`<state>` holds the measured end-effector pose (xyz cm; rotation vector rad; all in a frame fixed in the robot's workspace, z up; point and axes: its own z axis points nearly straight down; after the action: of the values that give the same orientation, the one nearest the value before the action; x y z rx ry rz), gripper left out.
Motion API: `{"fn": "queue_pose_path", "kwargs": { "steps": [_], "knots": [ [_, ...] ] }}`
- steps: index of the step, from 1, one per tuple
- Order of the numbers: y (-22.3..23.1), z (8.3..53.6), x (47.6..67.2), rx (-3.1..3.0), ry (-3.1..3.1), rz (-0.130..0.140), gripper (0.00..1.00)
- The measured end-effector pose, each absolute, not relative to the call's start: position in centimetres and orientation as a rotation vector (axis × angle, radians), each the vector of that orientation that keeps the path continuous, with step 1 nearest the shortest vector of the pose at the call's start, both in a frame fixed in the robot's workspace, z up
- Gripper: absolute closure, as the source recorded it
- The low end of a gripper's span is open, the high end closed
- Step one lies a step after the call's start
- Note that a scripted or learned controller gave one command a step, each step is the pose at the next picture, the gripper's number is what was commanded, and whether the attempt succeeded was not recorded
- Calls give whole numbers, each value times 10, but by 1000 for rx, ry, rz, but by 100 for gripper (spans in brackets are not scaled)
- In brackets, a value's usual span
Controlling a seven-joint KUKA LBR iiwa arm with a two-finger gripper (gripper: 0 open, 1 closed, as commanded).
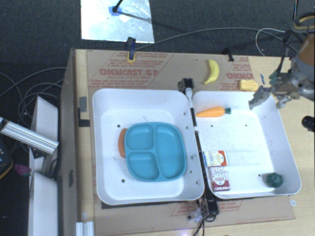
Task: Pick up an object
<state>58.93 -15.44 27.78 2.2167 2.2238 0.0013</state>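
Carrot point(212, 112), right bin point(288, 154), 11 o'clock: light, rigid, smooth; grasp mid-body. Hand point(269, 96) at 1 o'clock, fingers spread, holding nothing.

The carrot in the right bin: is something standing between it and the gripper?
Nothing visible does. The carrot lies near the right bin's upper left corner; the gripper hangs over its upper right edge, with bare bin floor between.
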Motion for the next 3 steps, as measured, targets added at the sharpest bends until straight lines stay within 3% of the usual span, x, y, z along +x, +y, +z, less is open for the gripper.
{"fn": "queue_pose_path", "kwargs": {
  "steps": [1,2,3],
  "knots": [
    [-148,163,647,2217,2228,-1,0],
    [-112,100,669,2211,2216,17,0],
    [-84,85,669,2214,2226,4,0]
  ]
}}
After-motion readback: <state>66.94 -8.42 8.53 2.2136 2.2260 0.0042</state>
